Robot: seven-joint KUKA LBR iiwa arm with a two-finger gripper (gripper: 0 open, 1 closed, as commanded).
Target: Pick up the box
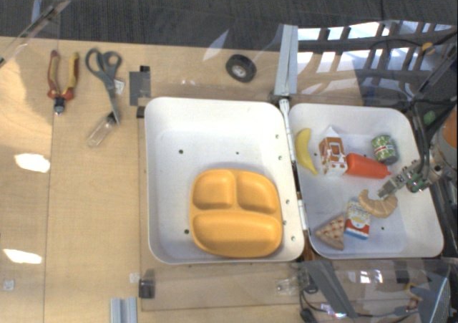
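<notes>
The right bin (422, 239) holds two box-like items. A white and orange box (331, 155) stands near its back left, beside a banana (305, 150). A smaller red, white and blue carton (358, 220) lies toward the front. My gripper (398, 184) reaches in from the right edge and hovers over the right middle of this bin, just above and to the right of a croissant (378, 204). It is well apart from both boxes, and I see nothing held in it.
An orange carrot (366, 165) and a green can (383, 148) lie between the gripper and the white and orange box. A pizza slice (330, 232) sits at the front left. The left bin (172, 135) holds a yellow divided tray (236, 212). Pliers, scissors and a tape roll lie on the bench.
</notes>
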